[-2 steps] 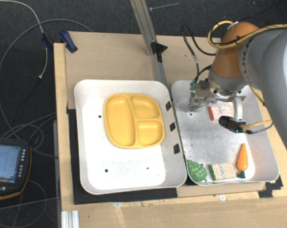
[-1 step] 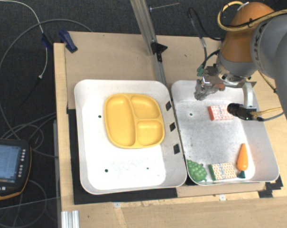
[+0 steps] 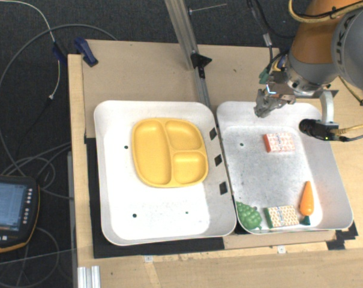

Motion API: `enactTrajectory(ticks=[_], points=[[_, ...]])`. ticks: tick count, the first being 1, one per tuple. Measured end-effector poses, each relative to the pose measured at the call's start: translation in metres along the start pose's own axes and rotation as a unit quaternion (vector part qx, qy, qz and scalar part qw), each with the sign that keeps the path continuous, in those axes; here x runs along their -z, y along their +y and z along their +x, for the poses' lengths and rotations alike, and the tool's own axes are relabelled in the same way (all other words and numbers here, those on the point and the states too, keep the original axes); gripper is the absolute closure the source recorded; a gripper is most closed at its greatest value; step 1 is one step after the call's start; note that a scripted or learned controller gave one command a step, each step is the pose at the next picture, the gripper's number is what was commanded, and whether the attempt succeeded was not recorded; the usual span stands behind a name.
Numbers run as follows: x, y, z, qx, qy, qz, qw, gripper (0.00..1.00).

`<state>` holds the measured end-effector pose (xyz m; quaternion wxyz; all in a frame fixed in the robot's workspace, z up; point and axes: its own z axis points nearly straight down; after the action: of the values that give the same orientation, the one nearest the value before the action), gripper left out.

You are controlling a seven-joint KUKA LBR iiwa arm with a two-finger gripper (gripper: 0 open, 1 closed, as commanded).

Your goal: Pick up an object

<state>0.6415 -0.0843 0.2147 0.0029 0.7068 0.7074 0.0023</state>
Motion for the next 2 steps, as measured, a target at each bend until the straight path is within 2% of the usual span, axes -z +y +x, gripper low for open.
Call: enactTrajectory(ticks=[1,2], points=[[-0.006,0.000,0.000,0.000,0.000,0.003,1.0000,1.00],[0.010,-0.006,0.056,0.003,0.002,0.003,1.0000,1.00]])
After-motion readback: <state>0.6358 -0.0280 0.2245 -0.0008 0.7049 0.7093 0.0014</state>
